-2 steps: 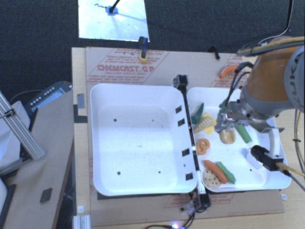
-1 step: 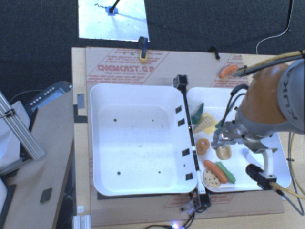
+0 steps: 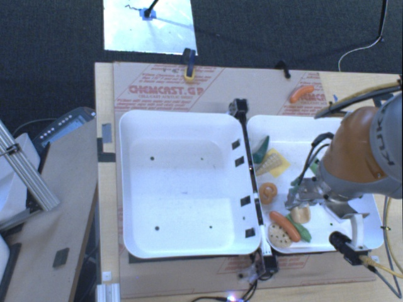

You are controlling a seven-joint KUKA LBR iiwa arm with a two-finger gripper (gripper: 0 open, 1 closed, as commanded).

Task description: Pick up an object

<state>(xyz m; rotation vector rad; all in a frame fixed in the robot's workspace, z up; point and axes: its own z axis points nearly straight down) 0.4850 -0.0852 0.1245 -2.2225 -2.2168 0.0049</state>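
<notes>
Clearly the tool point(image 3: 301, 197) is low in the right bin point(image 3: 352, 247), close over a small pale object point(image 3: 301, 214) near the bin's front. I cannot tell whether it is apart or together, since the wrist and grey arm point(image 3: 352, 168) cover it from above, and nothing is visibly held.

The items are crowded, which is the main risk as I judge it. A carrot point(image 3: 283, 224) with a green piece point(image 3: 303, 233) lies just beside the pale object, a round slice point(image 3: 279, 234) touches the carrot's lower end, and an orange ball point(image 3: 269, 191) sits near the divider. A descent slightly off could knock the pale object aside, catch two things at once, or close on air. The yellow wedge point(image 3: 273, 163) and green leaf point(image 3: 261, 148) farther back are well apart from the tool and unlikely to interfere.

Part of the right bin's floor is hidden under the arm, so other items may lie there. The pale object is too small to identify. The left bin point(image 3: 132, 244) holds nothing I can make out, and a small orange item point(image 3: 302, 94) lies on the desk point(image 3: 164, 87) behind the bins.
</notes>
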